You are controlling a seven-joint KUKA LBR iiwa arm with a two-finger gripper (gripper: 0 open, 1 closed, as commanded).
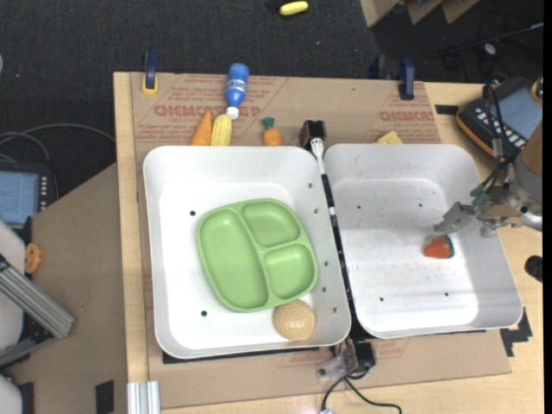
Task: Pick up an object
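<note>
Cardboard-topped bench, two white bins side by side, dark carpet behind. Right bin [405, 291] holds one small red-orange object [439, 247], right of centre in the frame. Left bin [172, 197] has a green divided plate [257, 253] w/ a tan ball [295, 319] at its lower edge; not my concern rn.

My gripper [457, 216] sits at the right side of the frame, tip pointing left and down into the right bin. Can't tell if my jaws are spread or closed; too small and dark at this slant.

The object lies just below and a bit left of my tip, close but apart, nothing between the jaws that I can make out. It rests on the bin floor.

Risks, imo: it's small and low, so closing too high grabs air. It's offset from my tip, so a straight drop prob nudges it aside or pins it under one jaw. It looks rounded, so it could squirt out sideways when squeezed. Bin's right wall is near my wrist; could limit approach angle.
</note>
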